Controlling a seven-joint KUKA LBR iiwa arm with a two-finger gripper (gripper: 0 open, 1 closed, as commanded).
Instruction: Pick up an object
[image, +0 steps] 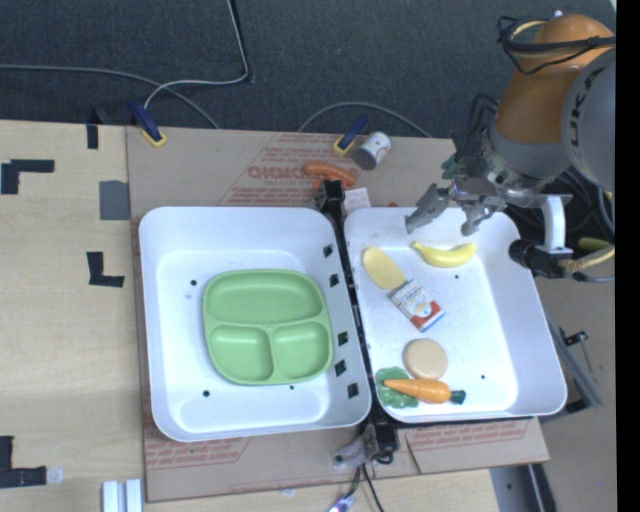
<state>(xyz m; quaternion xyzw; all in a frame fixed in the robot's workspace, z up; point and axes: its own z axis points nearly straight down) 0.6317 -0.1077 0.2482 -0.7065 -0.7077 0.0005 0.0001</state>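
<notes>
Right bin layout: the right-hand shallow white bin (520, 375) holds the loose pickable items, well apart from one another, so each can be approached singly.
Left bin: the green three-compartment plastic tray (268, 326) lies flat in the left-hand white bin (165, 300).
Nearest target: the small curved yellow toy banana (446, 253), at the right bin's far side.
Other items: pale yellow oval piece (383, 268); small red-and-white carton (416, 305); tan round disc (426, 357); orange toy carrot (418, 389).
Pincer: the two-finger gripper (447, 218) is spread wide, empty, poised just above the banana; contact appears absent, though the slant makes this uncertain.

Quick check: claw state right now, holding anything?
Claw: open, fingers spread, holding nothing, hovering above the banana in the right bin.
</notes>
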